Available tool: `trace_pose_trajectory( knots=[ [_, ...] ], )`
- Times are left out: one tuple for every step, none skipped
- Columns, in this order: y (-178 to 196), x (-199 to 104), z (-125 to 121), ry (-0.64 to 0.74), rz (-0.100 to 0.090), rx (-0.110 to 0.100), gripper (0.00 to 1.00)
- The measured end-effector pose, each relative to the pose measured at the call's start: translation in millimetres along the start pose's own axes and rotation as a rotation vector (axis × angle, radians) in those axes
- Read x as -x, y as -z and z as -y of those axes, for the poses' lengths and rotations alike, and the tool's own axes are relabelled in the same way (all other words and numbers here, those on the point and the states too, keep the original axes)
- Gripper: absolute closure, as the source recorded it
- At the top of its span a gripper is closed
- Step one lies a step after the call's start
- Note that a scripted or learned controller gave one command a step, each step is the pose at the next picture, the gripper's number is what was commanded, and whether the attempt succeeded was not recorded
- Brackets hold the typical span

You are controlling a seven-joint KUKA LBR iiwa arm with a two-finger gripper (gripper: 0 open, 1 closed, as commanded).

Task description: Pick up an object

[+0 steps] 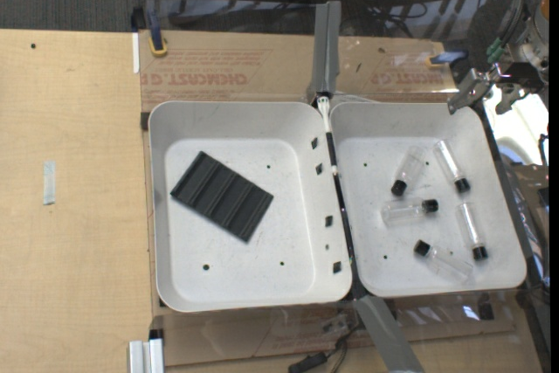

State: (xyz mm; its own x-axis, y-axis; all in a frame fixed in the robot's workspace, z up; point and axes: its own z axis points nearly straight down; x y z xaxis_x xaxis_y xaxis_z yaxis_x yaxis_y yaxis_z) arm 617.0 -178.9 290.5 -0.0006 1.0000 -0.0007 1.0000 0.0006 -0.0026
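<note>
From my station I see the gripper [486, 92] hanging over the far right corner of the right bin [367, 275], and I cannot tell how it is set. Five clear vials with black caps [428, 206] lie scattered in that bin, well apart from it. A dark ribbed block [222, 195] lies tilted in the left bin [166, 275].
</note>
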Motion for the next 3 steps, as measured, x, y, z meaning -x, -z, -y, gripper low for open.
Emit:
trace_pose_trajectory(
  knots=[
    [-177.2, 37.5, -42.2, -0.009, -0.002, 0.001, 0.0],
    [-167.1, 37.7, -42.9, -0.007, 0.002, 0.002, 1.0],
    [-82.0, -34.2, -42.4, -0.006, 0.0, 0.003, 1.0]
  ],
)
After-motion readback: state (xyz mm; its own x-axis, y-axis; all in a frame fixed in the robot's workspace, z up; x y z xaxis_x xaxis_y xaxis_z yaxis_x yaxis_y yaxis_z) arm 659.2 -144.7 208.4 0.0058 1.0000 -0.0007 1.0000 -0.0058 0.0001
